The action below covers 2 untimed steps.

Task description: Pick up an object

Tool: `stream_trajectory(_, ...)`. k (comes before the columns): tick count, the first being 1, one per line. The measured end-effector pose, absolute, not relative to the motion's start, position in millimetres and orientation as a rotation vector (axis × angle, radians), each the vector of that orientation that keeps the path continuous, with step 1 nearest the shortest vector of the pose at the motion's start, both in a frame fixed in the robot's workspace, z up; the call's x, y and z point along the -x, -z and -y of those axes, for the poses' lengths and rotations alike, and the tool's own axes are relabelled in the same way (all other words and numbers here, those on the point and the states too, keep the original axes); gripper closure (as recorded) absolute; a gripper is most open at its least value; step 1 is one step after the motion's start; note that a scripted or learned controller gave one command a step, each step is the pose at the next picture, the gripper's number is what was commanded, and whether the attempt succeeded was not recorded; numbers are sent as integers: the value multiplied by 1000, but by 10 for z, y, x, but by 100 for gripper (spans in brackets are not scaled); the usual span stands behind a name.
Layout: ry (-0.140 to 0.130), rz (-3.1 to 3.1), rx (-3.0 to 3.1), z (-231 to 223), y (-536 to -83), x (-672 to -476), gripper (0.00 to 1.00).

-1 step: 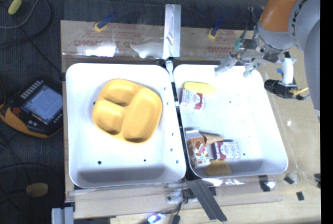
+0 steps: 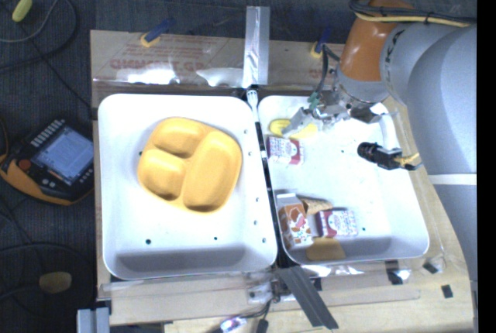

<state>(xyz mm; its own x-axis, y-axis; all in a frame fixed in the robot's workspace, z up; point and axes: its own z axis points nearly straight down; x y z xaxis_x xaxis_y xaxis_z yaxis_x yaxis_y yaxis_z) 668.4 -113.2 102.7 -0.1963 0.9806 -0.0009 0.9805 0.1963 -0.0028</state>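
Taking as mark the red-and-white pouch (image 2: 284,149) by the left wall of the right bin (image 2: 380,196). Just above it in the view, a small yellow piece (image 2: 288,125). Up and to the right of it, the gripper (image 2: 324,110), close by that yellow piece. Well below it, a pair of printed packets (image 2: 335,223) side by side, with a brown patch (image 2: 326,249) at their lower edge. Left of it, across the rims, the left bin (image 2: 132,235), holding a big yellow three-lobed lump (image 2: 188,163).

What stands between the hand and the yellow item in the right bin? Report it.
Nothing visible: the hand is close beside the yellow item. A red-and-white packet lies next to it, not between.
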Motion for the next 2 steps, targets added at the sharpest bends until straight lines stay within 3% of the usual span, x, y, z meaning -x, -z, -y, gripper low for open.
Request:
stream_trajectory(1, -19, 2420, 1980, 1127, -1068, -6647, 100)
stream_trajectory(2, -6, 2180, 2263, 1856, -1629, -6679, 100)
